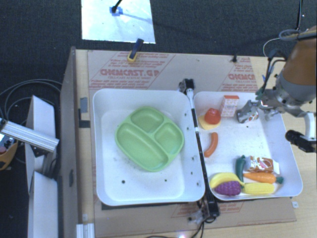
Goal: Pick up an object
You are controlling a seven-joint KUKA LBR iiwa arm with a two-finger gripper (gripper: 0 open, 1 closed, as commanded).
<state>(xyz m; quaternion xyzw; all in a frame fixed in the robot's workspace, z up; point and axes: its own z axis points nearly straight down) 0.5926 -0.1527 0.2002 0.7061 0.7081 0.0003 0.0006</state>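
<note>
At right of frame, the metallic end effector (247, 114) hovers in the right white bin (277, 148); its state is unreadable. Glossy plastic tomato (212, 116) and smooth sausage (211, 145) lie lower left.

Dark carpet floor (39, 24), pale square sheet (118, 14) on it, black cables (20, 90) at left

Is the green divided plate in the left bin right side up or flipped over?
Right side up. The green plate shows its three hollow sections facing the camera, lying flat on the floor of the left bin.
</note>
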